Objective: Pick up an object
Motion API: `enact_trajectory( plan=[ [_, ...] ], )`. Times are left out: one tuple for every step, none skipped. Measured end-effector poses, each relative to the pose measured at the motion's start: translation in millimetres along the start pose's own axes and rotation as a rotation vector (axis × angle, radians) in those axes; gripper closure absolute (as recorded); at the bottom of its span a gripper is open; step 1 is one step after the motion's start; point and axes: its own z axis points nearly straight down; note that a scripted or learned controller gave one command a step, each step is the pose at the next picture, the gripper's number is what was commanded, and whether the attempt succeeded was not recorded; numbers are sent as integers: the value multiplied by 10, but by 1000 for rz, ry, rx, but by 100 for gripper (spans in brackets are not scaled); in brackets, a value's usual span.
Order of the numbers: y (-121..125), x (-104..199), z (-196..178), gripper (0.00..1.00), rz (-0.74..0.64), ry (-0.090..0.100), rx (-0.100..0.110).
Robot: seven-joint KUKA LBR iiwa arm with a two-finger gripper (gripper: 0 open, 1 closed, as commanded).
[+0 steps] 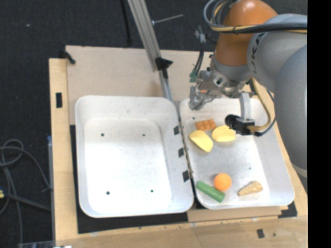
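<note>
1. gripper [198, 103] hangs over the far left corner of the right bin [269, 154]; honestly can't tell its jaw state from this angle
2. nearest thing to it is a little orange waffle-looking piece [205, 124], flat with a grid pattern; sits just below the gripper
3. rest of that bin: two yellow chunks [201, 140] [224, 134], orange ball [223, 181], green stick [210, 191], tan wedge [250, 188]
</note>
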Motion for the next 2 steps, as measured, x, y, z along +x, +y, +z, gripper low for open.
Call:
enact_trajectory(
  plan=[
    [140,612,12,100,-1,0,1],
    [345,1103,-109,100,0,1,0]
  ],
)
